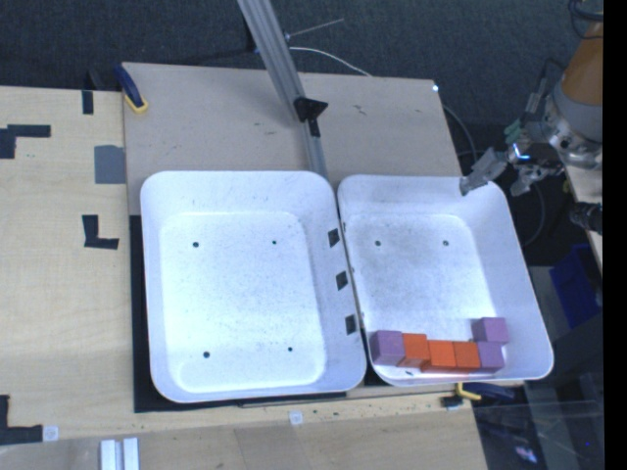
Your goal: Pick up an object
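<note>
white, speckled plastic makes up the left bin (157,262), a shallow tray with rounded corners that sits flush against its twin. a slanted aluminium rail (277,52) crosses the bench above the seam where the two bins meet.

the right bin (431,253) carries the cargo: a row of blocks packed tight along its near wall. at the row's left end sits a purple block (388,346), touching an orange block (415,348), then a second orange block (455,355) lying lower and longer. the row closes with another purple block (491,342), which stands taller than the rest, possibly two cubes stacked. all look like matte, hard-edged cubes or bricks, and the row's long axis runs left to right along the wall.

the gripper (482,176) hangs at the far right corner of that bin, over the rim. whether its jaws are spread or pressed together i cannot tell; nothing shows between them. the blocks lie well apart from it, toward the near edge, so the coming reach likely runs down the bin's length toward the row.
</note>
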Robot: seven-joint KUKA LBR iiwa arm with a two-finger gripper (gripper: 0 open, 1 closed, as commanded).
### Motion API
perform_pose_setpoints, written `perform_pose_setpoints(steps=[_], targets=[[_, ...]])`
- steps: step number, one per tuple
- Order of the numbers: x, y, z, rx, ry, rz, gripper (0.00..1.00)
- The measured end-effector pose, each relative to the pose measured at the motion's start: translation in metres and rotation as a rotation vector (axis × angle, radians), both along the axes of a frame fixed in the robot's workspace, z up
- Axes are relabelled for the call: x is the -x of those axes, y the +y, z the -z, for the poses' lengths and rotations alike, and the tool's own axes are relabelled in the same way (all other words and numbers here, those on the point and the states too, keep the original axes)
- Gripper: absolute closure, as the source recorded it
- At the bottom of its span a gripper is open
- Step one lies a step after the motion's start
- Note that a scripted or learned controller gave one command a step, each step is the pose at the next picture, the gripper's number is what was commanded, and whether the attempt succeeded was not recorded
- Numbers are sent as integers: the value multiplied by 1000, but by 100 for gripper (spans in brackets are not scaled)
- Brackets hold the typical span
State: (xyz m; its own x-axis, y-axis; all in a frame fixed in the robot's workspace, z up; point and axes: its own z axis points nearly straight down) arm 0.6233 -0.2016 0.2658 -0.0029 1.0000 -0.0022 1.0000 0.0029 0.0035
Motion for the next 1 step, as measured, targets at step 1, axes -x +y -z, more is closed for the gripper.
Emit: perform_pose_setpoints(steps=[1], targets=[[78,28,1,-3,8,4,0]])
